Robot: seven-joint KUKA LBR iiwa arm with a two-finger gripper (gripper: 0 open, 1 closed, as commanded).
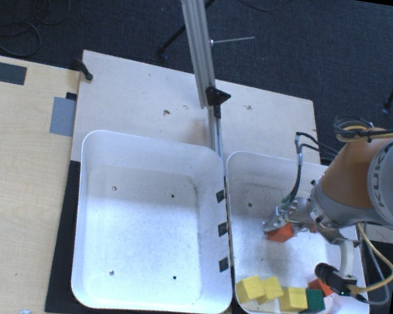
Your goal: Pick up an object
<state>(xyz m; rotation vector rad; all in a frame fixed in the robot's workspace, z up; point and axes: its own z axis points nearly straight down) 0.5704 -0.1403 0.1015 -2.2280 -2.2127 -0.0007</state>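
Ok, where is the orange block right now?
In the camera view the orange block is in the right bin, about mid-bin, right at the end effector, above the yellow blocks along the bin's near edge.

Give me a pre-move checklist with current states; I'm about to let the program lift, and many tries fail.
1. Gripper is over the right bin: ok.
2. Orange block sits right at the gripper: ok.
3. Orange block is actually clamped: cannot tell.
4. Yellow blocks and green block lie apart from the gripper, at the bin's near edge: ok.
5. Cables near the wrist hang free of the bin: cannot tell.
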